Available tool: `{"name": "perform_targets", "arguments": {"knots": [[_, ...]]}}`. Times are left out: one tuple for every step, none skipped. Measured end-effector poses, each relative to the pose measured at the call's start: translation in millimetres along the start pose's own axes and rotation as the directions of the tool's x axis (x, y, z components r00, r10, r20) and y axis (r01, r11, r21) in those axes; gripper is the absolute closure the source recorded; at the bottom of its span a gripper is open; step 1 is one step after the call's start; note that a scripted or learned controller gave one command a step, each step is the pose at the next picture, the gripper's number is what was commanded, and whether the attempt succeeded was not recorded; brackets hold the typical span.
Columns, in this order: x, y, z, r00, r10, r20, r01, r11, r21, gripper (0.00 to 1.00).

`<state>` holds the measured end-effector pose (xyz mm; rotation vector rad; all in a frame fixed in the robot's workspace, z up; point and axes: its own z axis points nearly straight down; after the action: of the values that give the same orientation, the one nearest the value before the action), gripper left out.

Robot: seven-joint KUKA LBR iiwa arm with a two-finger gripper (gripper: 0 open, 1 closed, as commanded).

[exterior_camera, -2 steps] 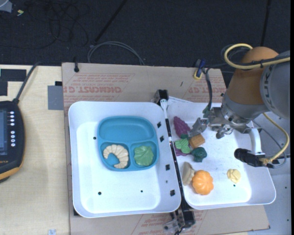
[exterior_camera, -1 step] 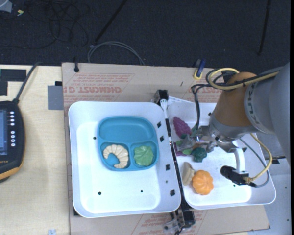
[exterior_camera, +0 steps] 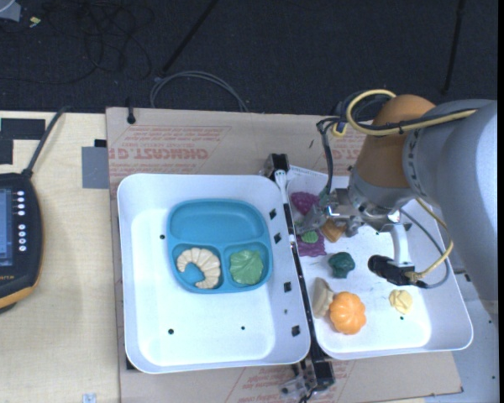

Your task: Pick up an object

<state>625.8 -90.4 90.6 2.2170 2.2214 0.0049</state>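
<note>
While the arm (exterior_camera: 428, 149) leans in from the right over the right bin (exterior_camera: 449, 330), its gripper (exterior_camera: 323, 219) sits low near that bin's upper left corner, close to the divider between the two bins. Whether it is open, closed or gripping anything cannot be told from this slanted view, since the wrist and cables crowd the spot.

Just beside the gripper on its left lie a purple piece (exterior_camera: 303, 201) and, a little lower, a small green piece (exterior_camera: 309, 238) on more purple; they look close enough to touch it, though contact is unclear. A dark green lump (exterior_camera: 342, 264) lies just below and to the right of the gripper, apart from it. Farther down the bin are a beige piece (exterior_camera: 321, 295) and an orange pumpkin (exterior_camera: 348, 312), touching or nearly so, well apart from the gripper. A small yellow piece (exterior_camera: 401, 300) lies to their right, under a black fitting with a yellow cable.

The left bin (exterior_camera: 143, 326) holds a blue tray (exterior_camera: 214, 217) with a croissant (exterior_camera: 200, 266) in its lower left compartment and a green leaf (exterior_camera: 247, 266) in the lower right one. A pendant (exterior_camera: 4, 242) rests at the far left of the bench.
</note>
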Motion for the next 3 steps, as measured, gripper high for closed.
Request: {"name": "perform_targets", "arguments": {"knots": [[-0.5,-0.6,-11.4,1.0,0.004,-0.003,-0.004,1.0,0.0,1.0],[-0.5,-1.3,-10.2,1.0,0.005,-0.003,-0.005,1.0,0.002,0.0],[-24.9,-67.8,0.6,1.0,0.006,-0.001,-0.006,1.0,0.014,0.0]]}}
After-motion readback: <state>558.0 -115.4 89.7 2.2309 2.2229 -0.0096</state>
